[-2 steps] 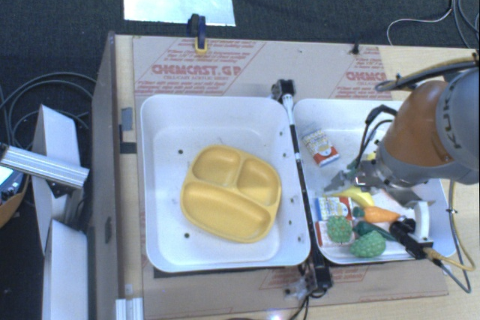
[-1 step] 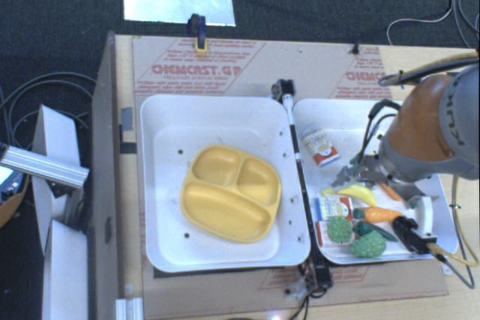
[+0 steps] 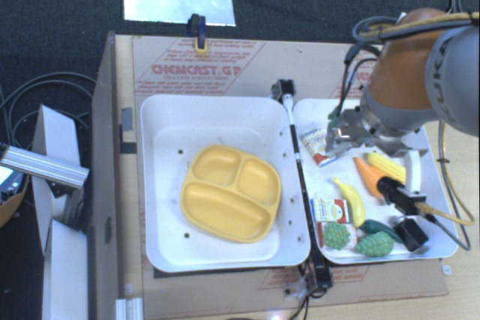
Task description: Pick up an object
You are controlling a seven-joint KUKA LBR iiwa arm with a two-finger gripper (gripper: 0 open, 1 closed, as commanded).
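Observation:
My gripper hangs low over the far left part of the right bin, under the grey and orange arm. Just to its left lies a white and red packet, close to the gripper or touching it; I cannot tell which. In front of the gripper lie an orange carrot and a yellow corn cob. A banana lies nearer the front. Nothing shows as held by the gripper.
Also in the right bin are a small carton, a broccoli, a bumpy green fruit and a dark green vegetable. The left bin holds a yellow divided plate. A black divider runs between the bins.

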